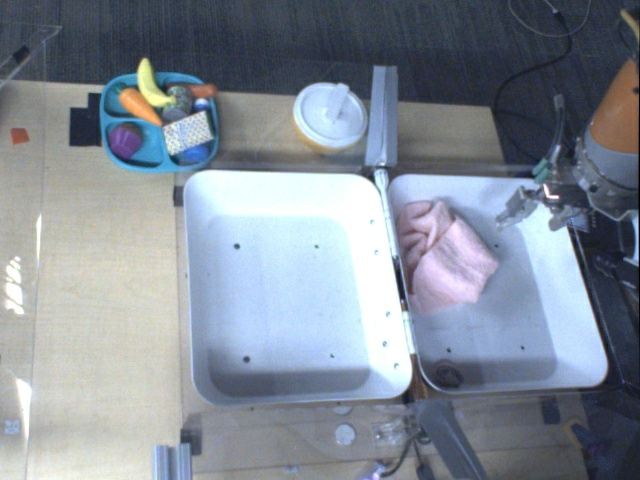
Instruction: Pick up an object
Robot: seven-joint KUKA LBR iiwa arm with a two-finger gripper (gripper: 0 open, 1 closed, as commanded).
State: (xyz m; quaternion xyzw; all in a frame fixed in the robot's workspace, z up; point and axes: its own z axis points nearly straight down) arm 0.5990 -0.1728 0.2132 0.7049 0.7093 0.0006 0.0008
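A crumpled pink cloth (445, 256) lies in the right bin (560, 368), against its left wall and towards the back. My gripper (535, 211) hovers over the back right part of that bin, to the right of the cloth and apart from it. Its fingers (513, 208) are spread open with nothing between them. The grey arm with its orange band (618, 120) comes in from the right edge.
The left bin (200, 268) sits beside the right one, with a metal divider (381, 118) behind their shared edge. A blue tray of toy food (160, 120) and a white lidded container (330, 116) stand on the bench behind the bins. A small dark ring (447, 376) lies at the right bin's front.
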